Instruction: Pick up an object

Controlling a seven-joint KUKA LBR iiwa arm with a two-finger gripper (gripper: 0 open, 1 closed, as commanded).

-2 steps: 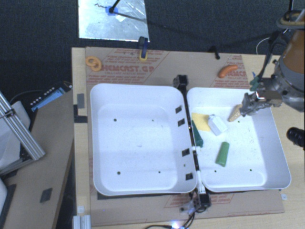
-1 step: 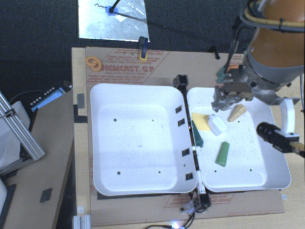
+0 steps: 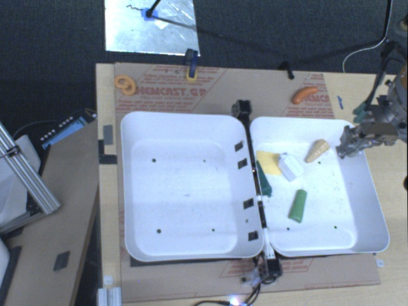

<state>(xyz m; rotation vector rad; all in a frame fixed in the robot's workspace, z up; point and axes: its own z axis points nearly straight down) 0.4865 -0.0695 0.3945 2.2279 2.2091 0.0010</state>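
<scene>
Whether our gripper has its fingers wide or closed we cannot tell; it hangs at the right bin's rim, near the tan cone, presumably its target.

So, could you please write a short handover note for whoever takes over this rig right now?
Pincer: at the right bin's right rim, above the wall; whether it is open or shut cannot be told, and nothing shows between its tips.
Things: all in the right bin. Tan cone-shaped piece nearest the pincer; white block lying partly on the yellow piece; green cylinder further down; dark green piece along the left wall.
Left bin: nothing to pick there.
Done: nothing lifted yet.
Left: the whole pick. The cone looks the easiest reach.
</scene>
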